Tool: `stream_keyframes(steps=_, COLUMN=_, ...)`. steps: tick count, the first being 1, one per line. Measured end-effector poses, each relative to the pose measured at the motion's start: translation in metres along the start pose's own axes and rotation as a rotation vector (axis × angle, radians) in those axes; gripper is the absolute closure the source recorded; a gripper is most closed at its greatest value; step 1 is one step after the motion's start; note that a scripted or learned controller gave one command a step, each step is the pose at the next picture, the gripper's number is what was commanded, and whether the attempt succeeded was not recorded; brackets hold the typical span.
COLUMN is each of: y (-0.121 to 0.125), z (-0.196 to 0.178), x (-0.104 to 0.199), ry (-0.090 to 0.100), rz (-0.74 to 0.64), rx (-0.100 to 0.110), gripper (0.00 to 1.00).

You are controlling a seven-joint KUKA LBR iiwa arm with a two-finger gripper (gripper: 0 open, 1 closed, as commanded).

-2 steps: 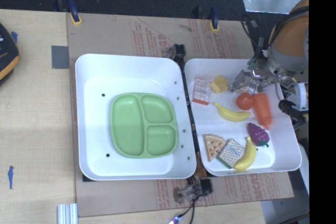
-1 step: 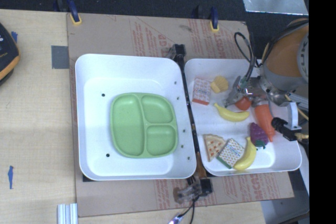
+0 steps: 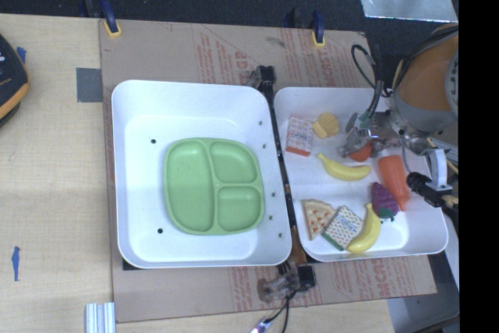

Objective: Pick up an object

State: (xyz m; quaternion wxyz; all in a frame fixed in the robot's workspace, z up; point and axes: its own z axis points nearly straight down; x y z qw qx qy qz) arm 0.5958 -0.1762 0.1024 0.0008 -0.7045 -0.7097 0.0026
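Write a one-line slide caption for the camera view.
KUKA gripper low over toy food in the right bin, near a banana and carrot; green divided plate sits in the left bin.

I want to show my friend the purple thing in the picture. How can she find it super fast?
Start at the right-hand white bin, the one full of toy food, not the bin holding the green tray. Go to its lower right part, where an orange carrot lies. The purple thing sits against the carrot's lower end, just above a curved yellow banana, and it is the only purple item there.
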Motion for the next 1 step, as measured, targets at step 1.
stream_keyframes(steps=1, y=0.0100, z=-0.0763, x=0.0756, ry=0.003, rz=0.002, rx=-0.003, gripper=1.00)
